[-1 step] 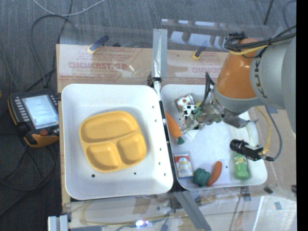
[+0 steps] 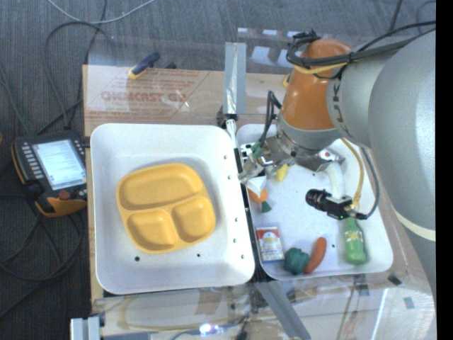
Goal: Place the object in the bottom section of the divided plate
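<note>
Divided plate, yellow, lies in the left bin. The gripper sits at the right bin's 10 o'clock corner; state of the fingers cannot be told. A carrot lies just at its 6 o'clock. A sausage rests at the bin's 6 o'clock.

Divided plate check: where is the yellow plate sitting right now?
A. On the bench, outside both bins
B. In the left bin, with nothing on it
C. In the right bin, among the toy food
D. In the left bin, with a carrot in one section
B: the divided plate lies flat in the left bin, and all three of its sections are bare.
</note>
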`<state>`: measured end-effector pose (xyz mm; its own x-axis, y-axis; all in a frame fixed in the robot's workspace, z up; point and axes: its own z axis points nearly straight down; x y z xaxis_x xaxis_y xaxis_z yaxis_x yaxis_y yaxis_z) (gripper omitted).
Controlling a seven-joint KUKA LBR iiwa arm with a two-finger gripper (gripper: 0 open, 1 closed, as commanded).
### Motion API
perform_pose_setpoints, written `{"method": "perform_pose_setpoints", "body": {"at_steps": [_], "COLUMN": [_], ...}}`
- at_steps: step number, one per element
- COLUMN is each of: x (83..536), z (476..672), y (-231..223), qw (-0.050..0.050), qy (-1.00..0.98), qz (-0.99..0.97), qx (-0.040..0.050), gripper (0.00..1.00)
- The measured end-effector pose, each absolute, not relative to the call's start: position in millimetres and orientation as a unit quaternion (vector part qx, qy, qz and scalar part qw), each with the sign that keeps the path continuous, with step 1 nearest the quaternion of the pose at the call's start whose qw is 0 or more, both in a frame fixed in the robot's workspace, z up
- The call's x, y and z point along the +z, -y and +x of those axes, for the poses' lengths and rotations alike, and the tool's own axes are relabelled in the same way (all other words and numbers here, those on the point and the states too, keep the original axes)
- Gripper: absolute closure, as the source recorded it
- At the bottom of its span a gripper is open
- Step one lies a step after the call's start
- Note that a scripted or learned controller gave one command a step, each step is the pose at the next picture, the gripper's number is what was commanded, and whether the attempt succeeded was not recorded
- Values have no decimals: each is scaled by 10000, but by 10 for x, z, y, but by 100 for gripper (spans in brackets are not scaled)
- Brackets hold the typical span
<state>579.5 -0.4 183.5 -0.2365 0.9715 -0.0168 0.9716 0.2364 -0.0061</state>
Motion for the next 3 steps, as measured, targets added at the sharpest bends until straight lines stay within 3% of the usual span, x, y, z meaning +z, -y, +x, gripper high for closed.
{"method": "perform_pose_setpoints", "body": {"at_steps": [1, 2, 3], "x": [1860, 1829, 1496], "z": [5862, 5906, 6004], "y": [-69, -361, -1286], "qw": [98, 5, -10], "qy": [-7833, -8088, -7736], "qz": [6215, 5881, 6337], "qx": [-100, -26, -21], "gripper": [100, 100, 100]}}
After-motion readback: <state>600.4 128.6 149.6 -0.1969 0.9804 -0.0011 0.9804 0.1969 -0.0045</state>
